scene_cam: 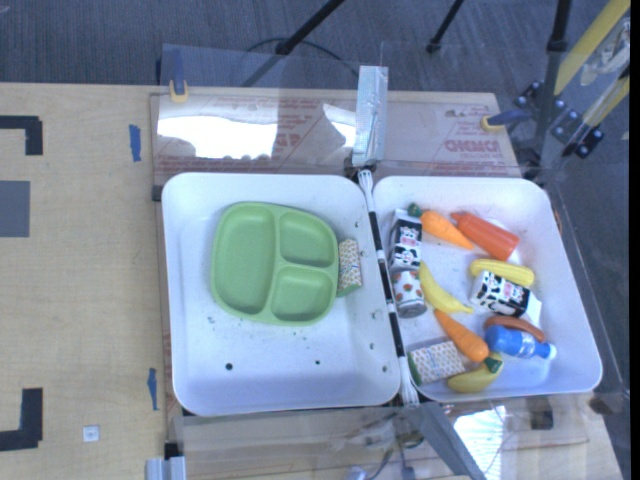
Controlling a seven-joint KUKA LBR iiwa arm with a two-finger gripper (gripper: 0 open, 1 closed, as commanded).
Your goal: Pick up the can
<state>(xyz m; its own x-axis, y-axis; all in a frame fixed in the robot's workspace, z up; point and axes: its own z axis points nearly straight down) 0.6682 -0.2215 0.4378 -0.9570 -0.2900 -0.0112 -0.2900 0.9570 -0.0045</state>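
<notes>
Camera view: looks down at a slant on a tan wooden worktop (80, 298) carrying two shallow white bins side by side.
Right bin, near edge: the right white plastic bin (575, 363) holds a curved yellow toy banana (472, 378) by its near wall, with a flat speckled packet (435, 360) just left of it.
Right bin, near right: a clear bottle with a blue cap end (520, 345) lies on its side, and a red-brown sausage-shaped piece (514, 324) touches its far side.
Right bin, middle: an orange toy carrot (462, 336) lies tilted between the packet and the bottle, and a second yellow banana (440, 293) lies beyond it.
Task thing: the small cylindrical can with a pale printed label (408, 291) lies on its side in the right bin, against the central divider and just left of the second banana.
Right bin, right side: a black-and-white cow-patterned carton (500, 292) lies under a short yellow piece (502, 271).
Right bin, far part: a second cow-patterned carton (405, 240) lies just beyond the can, then another orange carrot (447, 230) and an orange-red oblong piece (488, 233).
Left bin: the left white plastic bin (200, 368) holds a light green divided plate with three compartments (273, 263); a small speckled block (349, 265) touches the plate's right edge.
Beyond the bins: clear plastic panels (250, 128) and a silver taped upright (371, 116).
End effector: cannot tell its state.
</notes>
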